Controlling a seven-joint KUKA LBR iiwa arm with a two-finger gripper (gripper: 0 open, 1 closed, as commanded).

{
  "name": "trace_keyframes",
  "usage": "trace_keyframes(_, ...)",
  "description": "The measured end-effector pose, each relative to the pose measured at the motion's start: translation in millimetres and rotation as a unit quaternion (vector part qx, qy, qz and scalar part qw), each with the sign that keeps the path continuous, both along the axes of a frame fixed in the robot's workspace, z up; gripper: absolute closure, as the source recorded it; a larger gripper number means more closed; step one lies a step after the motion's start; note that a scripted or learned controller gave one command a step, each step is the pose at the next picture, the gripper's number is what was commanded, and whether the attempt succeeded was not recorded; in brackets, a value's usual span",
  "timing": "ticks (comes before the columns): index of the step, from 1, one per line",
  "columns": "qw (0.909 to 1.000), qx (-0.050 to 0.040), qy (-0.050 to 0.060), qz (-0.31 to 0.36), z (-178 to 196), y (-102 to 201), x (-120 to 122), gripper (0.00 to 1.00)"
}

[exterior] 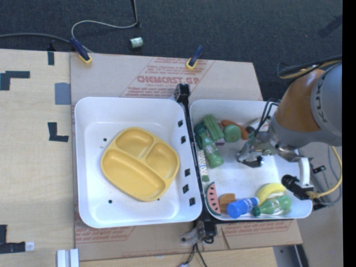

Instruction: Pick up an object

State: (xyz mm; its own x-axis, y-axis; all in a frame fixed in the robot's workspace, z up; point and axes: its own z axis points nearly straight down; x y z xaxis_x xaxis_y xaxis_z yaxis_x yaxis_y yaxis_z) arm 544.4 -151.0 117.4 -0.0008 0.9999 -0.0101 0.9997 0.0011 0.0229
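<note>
**Pick Approach in the Right Bin**

The two-finger gripper [251,159] hangs low over a bare patch of the right shallow white bin [233,174]. Whether it is spread or closed cannot be told from this angle, and nothing is seen caught in it.

Candidate objects lie around it. The orange rounded toy [232,132] and the green ridged plastic vegetable [213,128] sit near the bin's far wall. The yellow plastic banana [270,191] and the blue-capped clear green bottle [260,206] lie near the front rim, beside the watermelon-slice toy [211,198].

For a clean pick, judge the banana the better target (it lies free on its upper side). Centre over it and descend straight.

Open room exists mainly in the bin's middle. The divider wall [188,149] and the front rim limit sideways travel. The left bin holds only a yellow compartment plate [140,163].
</note>
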Motion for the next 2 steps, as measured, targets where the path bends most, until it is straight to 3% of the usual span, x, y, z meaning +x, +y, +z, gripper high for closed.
trace_keyframes(1,1.0,0.0002,0.0,0.0,0,1,0,0.0)
trace_keyframes(2,1.0,0.0019,0.001,0.001,-15,-12,6,0.0)
